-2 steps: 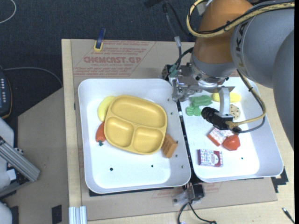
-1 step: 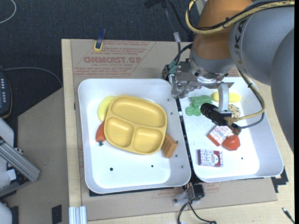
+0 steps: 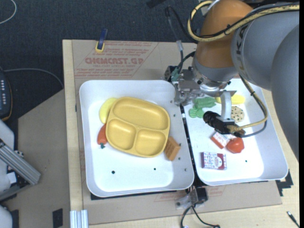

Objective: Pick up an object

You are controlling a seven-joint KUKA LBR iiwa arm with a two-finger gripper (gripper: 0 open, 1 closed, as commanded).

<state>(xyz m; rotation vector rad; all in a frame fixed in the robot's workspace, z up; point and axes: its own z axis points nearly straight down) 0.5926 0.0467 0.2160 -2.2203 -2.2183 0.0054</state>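
Pick not yet done: end effector (image 3: 205, 100) low over green toy (image 3: 201, 104) in right bin (image 3: 266, 167), grip state indeterminate.

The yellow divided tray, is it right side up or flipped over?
Right side up: the yellow tray shows its three hollow compartments facing upward.

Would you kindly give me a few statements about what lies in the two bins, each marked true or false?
1. The yellow divided tray lies in the left bin. True.
2. The tomato sits in the left bin. False: it lies in the right bin.
3. The end effector is above the right bin's far end. True.
4. The tray is blue. False: it is yellow.
5. A cookie lies in the right bin. True.
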